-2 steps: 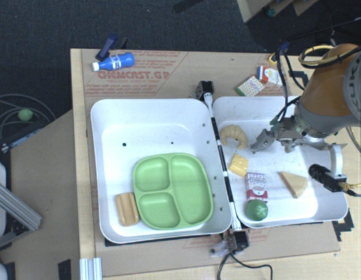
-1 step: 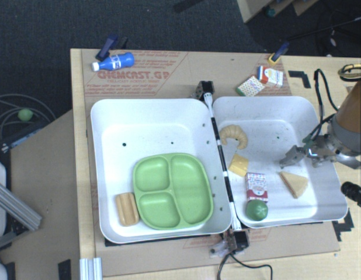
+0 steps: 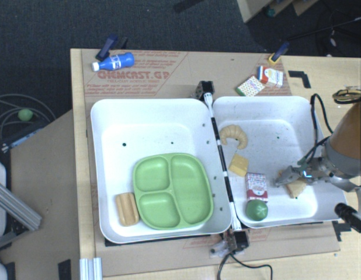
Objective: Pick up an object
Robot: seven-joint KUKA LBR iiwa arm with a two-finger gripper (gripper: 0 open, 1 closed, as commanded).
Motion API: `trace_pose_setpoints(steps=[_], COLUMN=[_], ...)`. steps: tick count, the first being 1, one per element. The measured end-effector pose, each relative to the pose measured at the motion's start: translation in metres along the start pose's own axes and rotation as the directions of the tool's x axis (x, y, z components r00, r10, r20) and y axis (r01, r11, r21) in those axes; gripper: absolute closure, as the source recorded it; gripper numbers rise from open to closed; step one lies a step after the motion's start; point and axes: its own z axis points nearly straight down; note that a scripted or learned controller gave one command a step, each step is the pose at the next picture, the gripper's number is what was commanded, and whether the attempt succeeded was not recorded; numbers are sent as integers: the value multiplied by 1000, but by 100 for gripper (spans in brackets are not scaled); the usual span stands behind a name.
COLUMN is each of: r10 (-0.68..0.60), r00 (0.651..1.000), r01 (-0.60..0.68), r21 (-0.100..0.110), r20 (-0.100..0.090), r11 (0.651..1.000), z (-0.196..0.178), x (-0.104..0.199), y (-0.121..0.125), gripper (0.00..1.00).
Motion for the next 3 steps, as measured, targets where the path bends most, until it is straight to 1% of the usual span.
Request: trace_pose_setpoints(steps=[1,2,3], r10=[0,-3,-3], r00=[1000,1000,1000], r01=[0,3,3], r21=[-4,-5,-5], r20=[2,0,0], r11=[1000,1000,1000], z=[-11,-40,-101], x=[0,63,137], y=[1,84,82], gripper=[100,100,100])
